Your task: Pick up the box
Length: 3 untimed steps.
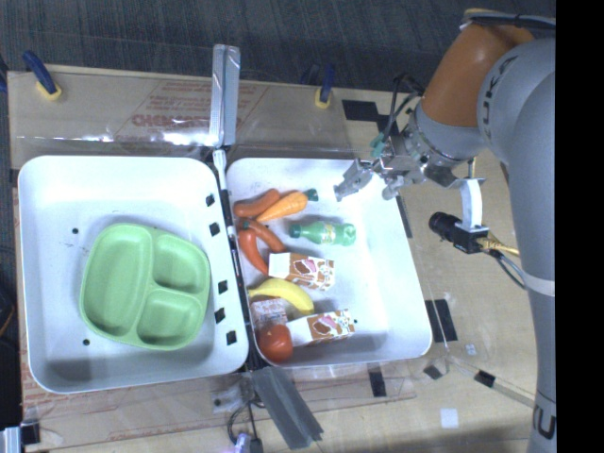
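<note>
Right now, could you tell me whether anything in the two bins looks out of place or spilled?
Nothing stands out. The food items lie crowded along the left side of the right bin, none spilled, and the green tray sits flat in the left bin.

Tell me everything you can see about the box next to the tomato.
The box is a small white carton with a red-brown printed picture, apparently cardboard. It lies on its side, slightly tilted, near the front edge of the right bin. Its left end meets the tomato; the banana lies just behind it. The gripper is well away.
</note>
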Motion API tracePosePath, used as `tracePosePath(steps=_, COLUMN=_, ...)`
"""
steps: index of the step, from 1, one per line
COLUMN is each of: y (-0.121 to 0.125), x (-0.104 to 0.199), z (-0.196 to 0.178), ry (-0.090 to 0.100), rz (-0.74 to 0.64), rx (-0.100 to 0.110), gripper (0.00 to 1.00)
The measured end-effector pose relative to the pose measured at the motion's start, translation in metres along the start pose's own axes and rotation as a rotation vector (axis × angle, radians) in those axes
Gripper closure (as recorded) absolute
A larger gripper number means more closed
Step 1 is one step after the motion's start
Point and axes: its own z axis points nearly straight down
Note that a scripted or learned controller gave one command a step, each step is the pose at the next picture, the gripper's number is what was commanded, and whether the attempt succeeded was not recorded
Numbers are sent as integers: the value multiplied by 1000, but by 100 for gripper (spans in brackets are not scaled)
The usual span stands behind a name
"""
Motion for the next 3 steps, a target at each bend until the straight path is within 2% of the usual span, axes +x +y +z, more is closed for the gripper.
tracePosePath(steps=1, y=-33, x=-21, z=11, ry=1, rz=224, rx=4, gripper=0)
tracePosePath(steps=2, y=-41, x=-14, z=104, ry=2, rz=431, rx=2, gripper=0)
tracePosePath(steps=3, y=-41, x=-14, z=104, ry=2, rz=431, rx=2, gripper=0)
